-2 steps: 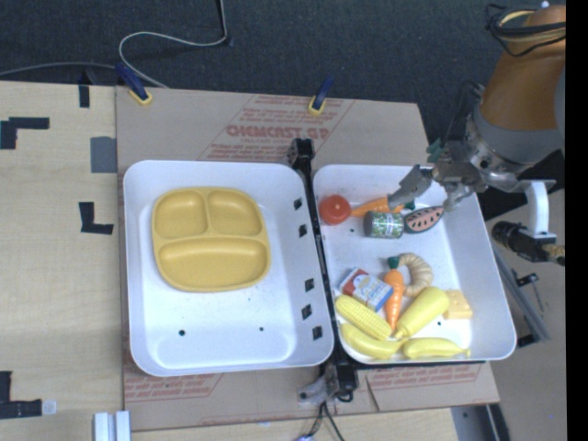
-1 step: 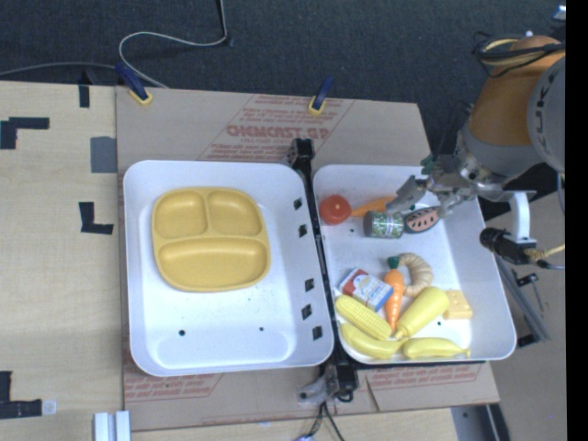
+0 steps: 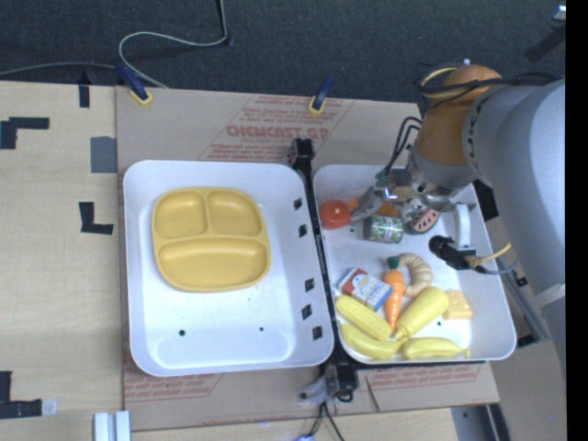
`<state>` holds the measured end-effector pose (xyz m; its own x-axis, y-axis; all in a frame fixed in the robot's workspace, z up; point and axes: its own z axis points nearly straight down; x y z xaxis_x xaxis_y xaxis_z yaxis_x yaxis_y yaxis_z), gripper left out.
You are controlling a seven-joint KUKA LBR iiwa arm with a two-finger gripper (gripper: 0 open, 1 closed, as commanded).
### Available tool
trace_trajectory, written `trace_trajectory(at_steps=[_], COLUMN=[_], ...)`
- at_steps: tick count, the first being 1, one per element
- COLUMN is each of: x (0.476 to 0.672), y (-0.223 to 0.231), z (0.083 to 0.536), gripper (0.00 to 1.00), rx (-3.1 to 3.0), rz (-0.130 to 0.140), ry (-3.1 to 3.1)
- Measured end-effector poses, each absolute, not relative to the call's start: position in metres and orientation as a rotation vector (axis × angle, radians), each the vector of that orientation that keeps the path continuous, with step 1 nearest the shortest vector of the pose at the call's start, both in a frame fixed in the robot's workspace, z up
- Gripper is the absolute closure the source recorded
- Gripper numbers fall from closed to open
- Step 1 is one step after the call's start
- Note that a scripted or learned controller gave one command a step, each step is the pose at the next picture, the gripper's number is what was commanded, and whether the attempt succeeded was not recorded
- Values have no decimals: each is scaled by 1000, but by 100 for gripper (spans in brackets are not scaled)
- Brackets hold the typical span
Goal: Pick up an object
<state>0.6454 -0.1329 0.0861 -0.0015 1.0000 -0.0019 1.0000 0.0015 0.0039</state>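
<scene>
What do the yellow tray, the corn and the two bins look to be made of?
Yellow tray: likely moulded plastic, matte, with three smooth compartments. Corn: probably toy plastic, slightly glossy and evenly yellow. Left bin and right bin: seemingly thin white plastic with rounded rims and soft sheen.

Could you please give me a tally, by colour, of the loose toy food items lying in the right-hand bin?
Yellow: 3, namely the corn cob, a banana and another yellow piece
Orange: 1, the carrot
Red: 1, the tomato
Green: 1, the can
Red and white: 1, the carton
Total: 7, with smaller pieces too unclear to count.
</scene>
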Motion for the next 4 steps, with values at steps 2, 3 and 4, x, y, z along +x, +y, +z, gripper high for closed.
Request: trace_trajectory(at_steps=[2,3,4], x=[645,661,665], y=[-133,-112,-105], z=[95,87,84], gripper=[0,0,0], rx=[2217,2222,2225], rz=[2,-8,-29], ry=[2221,2221,2221])
